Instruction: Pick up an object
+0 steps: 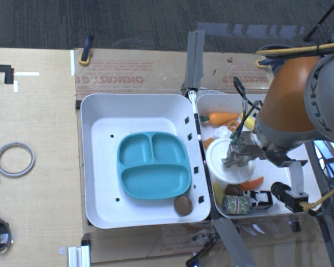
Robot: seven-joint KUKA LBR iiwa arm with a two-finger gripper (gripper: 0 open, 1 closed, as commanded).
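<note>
Two white bins sit side by side on the bench [33,93]. The left bin [100,115] holds a teal divided plate [154,165] and a brown ball [183,205]. The jaws [234,156] hang over a white bowl [222,168] in the right bin [211,100], near a carrot [222,117] and a green can [236,204]; whether they are wide or narrow, I cannot tell.

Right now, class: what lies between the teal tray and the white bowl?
In the camera view, the two bins' touching walls, with black clips, lie between the teal tray and the white bowl; no loose object sits there.
</note>
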